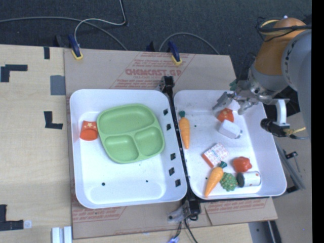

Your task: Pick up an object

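In the right bin [268,186], a small red piece [226,115] lies at its far side, directly under the hand [234,103]. Fingers look spread, straddling it, nothing gripped; a straight drop seems enough.

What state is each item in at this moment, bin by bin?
green divided plate: flat in left bin, compartments bare.
orange cup: left bin, beside the plate.
carrot: lying by the right bin's left wall.
second carrot: lying beside the broccoli.
red-and-white piece: lying directly under the gripper.
gripper: over the right bin, grip unclear.
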Action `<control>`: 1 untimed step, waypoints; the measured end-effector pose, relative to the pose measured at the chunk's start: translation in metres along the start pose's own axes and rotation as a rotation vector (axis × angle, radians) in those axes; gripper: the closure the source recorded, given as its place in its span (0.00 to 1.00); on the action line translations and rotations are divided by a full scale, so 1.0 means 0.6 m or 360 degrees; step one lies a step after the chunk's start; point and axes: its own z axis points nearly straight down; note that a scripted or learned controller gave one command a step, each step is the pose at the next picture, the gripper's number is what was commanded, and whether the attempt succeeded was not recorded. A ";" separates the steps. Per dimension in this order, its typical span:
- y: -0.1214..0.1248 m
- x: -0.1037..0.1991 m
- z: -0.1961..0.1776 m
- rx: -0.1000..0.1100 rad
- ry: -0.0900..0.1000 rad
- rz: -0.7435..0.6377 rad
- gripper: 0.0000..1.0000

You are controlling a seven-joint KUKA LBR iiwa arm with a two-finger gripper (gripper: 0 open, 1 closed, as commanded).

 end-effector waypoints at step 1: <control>0.044 -0.010 0.112 -0.0015 -0.0004 -0.0004 0.00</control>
